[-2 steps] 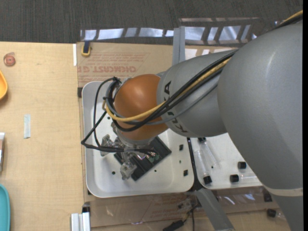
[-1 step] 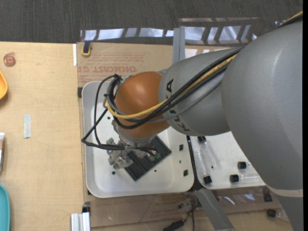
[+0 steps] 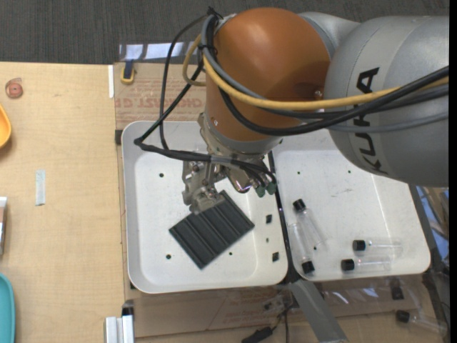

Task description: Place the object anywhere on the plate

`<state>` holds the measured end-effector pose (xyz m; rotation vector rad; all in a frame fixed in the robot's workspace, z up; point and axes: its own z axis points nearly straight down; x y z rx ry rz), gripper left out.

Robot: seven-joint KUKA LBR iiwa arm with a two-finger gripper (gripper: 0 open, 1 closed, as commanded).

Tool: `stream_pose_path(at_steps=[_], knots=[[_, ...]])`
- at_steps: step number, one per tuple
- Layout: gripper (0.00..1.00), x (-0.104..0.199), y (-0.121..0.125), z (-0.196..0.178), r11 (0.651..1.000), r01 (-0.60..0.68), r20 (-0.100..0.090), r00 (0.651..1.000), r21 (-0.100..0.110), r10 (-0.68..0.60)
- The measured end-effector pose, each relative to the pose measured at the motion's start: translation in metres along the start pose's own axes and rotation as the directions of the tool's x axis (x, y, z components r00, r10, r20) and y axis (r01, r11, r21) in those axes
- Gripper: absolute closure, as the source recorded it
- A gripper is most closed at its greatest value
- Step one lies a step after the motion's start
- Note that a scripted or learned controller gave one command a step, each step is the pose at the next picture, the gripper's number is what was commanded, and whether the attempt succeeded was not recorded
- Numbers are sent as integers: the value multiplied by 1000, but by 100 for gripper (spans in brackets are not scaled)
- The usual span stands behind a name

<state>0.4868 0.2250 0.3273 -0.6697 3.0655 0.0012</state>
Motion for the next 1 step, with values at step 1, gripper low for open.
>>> stream_pose_path(at_steps=[1], knots=[[0,0,0,0,1000,0,0,1000,0,0]])
